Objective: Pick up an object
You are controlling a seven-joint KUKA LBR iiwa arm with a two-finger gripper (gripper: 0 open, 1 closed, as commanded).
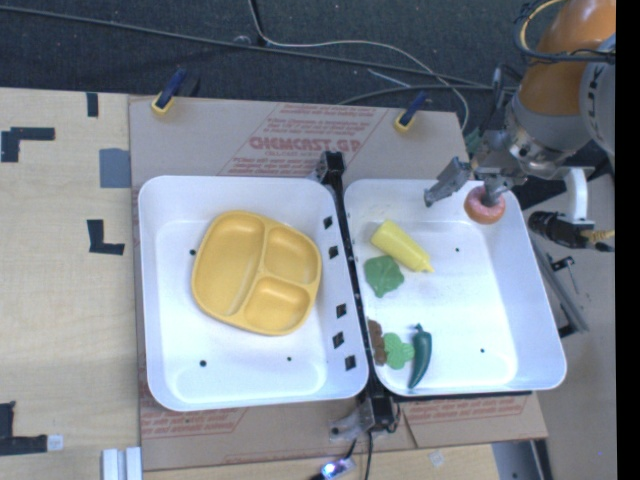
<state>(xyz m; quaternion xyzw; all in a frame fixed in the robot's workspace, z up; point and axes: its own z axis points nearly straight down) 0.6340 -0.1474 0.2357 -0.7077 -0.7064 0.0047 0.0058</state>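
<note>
**Gripper over far-right corner of right bin, pink ring item under it**

Arm (560, 68) comes in from the right, grey with orange band, wrist bent down over the far right corner of the right bin (500, 308). Gripper (478, 190) sits at that corner. One dark finger (445, 183) sticks out to the left over the bin's far rim; the other finger is not clear. Cannot tell if the gripper is apart or together.

Pink ring-shaped object (485, 208) is right below the gripper, at the bin's far right rim. It looks to be touching or just under the gripper, but I can't see it between fingers, so can't call it held.

Other stuff in right bin: yellow object (402, 245), oblong, tilted, near the far left part. Green leafy piece (384, 275) just beside it, nearer the camera, almost touching. Dark green pepper (420, 356) at the near side, roughly upright in frame. Small green piece (397, 351) touching the pepper's left side, with a small brown bit (376, 336) by the divider.

Left bin (170, 298) holds a yellow compartment tray (256, 272), three sections, lying flat, roughly centred.

Both bins sit side by side on cardboard (290, 138) on the desk (60, 268). Blue-and-yellow clamps (168, 95) at the cardboard's far edge. Black cables (250, 18) run across the dark floor behind.
</note>
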